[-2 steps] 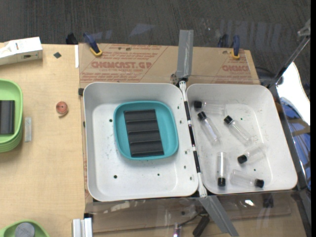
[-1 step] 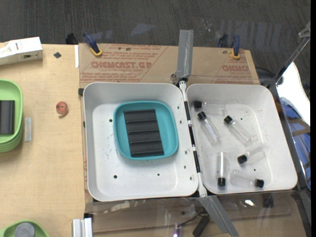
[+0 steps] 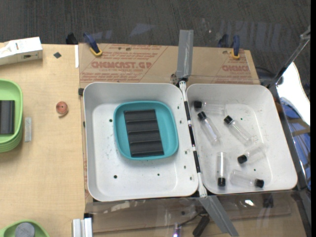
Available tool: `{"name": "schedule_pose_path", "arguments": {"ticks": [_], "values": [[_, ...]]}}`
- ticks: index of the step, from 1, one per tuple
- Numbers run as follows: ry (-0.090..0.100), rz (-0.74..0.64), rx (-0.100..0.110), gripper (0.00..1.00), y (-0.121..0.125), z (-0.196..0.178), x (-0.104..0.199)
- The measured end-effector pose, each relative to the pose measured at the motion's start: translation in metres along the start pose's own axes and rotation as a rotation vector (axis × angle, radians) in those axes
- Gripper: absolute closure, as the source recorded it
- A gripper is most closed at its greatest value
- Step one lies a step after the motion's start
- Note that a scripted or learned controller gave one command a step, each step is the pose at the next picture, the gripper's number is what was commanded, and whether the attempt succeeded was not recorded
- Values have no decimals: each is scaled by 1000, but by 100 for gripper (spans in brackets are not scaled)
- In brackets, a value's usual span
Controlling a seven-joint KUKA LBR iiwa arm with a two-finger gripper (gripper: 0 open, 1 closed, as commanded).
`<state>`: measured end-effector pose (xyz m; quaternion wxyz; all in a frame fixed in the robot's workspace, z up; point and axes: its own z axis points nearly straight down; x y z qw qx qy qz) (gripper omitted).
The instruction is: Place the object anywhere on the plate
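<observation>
Pincer state: cannot tell. Task objs: approx. six clear vials w/ black caps (image 3: 207,127), scattered flat in right bin (image 3: 269,127), none touching the plate. Teal plate (image 3: 120,127) sits centre of left bin (image 3: 98,152), square w/ rounded corners. A dark ribbed block (image 3: 143,132) lies on it. Printed cardboard sheet (image 3: 128,58) behind both bins. Worktop (image 3: 44,172) at left carries green stacked trays (image 3: 12,90) and a small brown disc (image 3: 61,107).

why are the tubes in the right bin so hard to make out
In the camera view, the clear tubes blend into the white right bin; mostly their black caps stand out. Light glare washes the bin floor, and the picture is slightly soft.
</observation>
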<state>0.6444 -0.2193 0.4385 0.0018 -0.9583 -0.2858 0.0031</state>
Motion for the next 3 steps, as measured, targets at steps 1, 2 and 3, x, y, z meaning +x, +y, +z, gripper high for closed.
{"name": "schedule_pose_path", "arguments": {"ticks": [1,2,3], "values": [[2,83,-3,0,5,-1,3],[3,158,-2,0,6,-1,2],[4,290,-3,0,6,-2,3]]}}
